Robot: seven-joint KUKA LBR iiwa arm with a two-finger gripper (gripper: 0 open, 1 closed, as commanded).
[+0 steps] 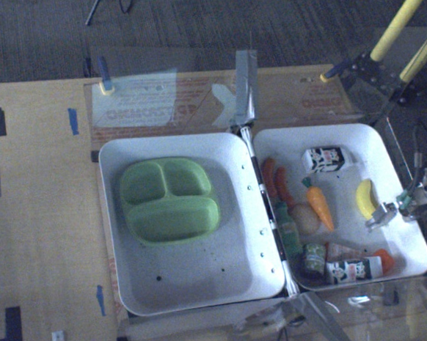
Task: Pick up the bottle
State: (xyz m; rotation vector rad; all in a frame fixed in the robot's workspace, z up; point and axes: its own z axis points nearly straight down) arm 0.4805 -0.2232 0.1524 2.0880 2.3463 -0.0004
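Bottle waits far from gripper

Bins sit side by side: the left bin carries a green tray, and the right bin holds the clutter. At the right bin's right rim sits the gripper, just beside a banana; nothing lies between its fingers, and whether they stand apart or closed I cannot tell.

Across the bin from the fingers, against the divider wall, lies the green bottle, touching an egg-like ball, with a carrot between it and the fingers. One carton stands beyond them, another near the front rim.

A descent here would likely close on a neighbour or jam against the wall, since the bottle is hemmed in. Its lower end blurs into a jar, and the wrist is cut off.
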